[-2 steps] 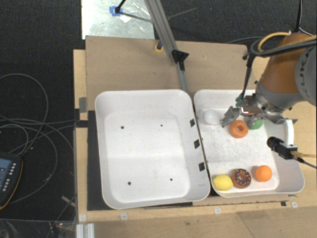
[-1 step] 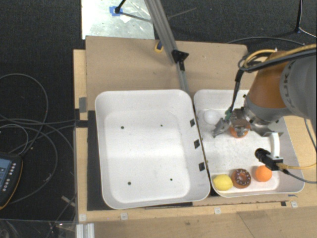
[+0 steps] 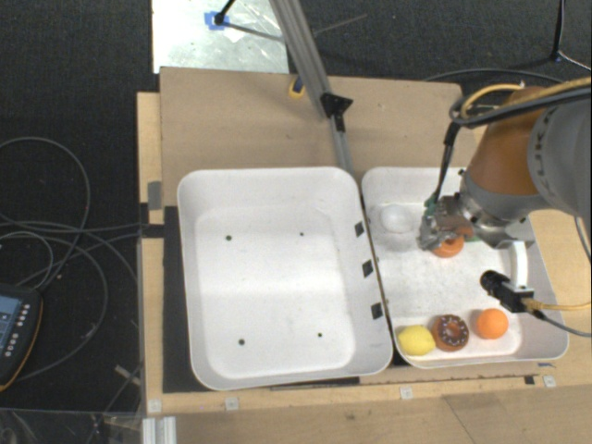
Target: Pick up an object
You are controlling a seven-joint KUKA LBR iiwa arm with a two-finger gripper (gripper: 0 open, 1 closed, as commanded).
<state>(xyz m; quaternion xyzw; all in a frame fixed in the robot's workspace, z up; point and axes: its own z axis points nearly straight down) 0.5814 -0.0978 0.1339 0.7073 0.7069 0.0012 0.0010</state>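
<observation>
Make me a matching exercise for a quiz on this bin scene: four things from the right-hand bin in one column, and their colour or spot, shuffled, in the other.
Column one:
1. lemon
2. doughnut
3. orange ball
4. white ball

Column two:
A. brown, between two other things along the near edge
B. far left part of the right bin
C. yellow, nearest the divide between bins
D. near edge, furthest right of the row

Pairs: 1-C, 2-A, 3-D, 4-B
</observation>
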